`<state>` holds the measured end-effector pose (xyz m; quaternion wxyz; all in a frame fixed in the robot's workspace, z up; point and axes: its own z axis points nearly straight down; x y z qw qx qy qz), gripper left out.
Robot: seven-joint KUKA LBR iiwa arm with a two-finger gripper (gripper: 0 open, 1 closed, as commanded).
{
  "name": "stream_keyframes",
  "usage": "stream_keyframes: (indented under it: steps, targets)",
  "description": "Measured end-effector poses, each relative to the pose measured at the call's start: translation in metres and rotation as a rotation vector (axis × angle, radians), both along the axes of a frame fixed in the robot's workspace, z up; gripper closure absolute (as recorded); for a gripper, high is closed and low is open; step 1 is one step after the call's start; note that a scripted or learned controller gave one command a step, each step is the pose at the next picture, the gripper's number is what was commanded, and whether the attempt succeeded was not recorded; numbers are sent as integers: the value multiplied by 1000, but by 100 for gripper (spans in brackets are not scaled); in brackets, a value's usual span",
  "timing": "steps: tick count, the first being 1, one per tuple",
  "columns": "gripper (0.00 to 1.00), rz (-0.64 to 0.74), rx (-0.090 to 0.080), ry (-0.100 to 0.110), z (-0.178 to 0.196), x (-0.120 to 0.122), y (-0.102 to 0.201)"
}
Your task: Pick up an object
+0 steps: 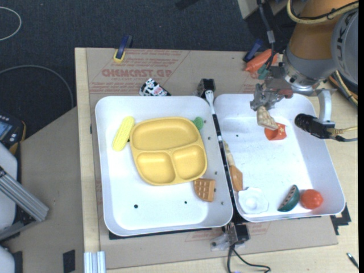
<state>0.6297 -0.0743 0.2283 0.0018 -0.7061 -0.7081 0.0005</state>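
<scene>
My gripper (266, 102) hangs over the right bin (324, 152) at its 12 o'clock, fingers closed on a tan piece (264, 118) that dangles clear of the floor. A red piece (277, 132) lies just under it, at 5 o'clock.
</scene>
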Motion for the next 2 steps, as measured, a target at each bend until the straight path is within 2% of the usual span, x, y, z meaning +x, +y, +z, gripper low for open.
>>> stream_keyframes:
  steps: [2]
  targets:
    - [100, 2, 1, 3, -11, -81, 79]
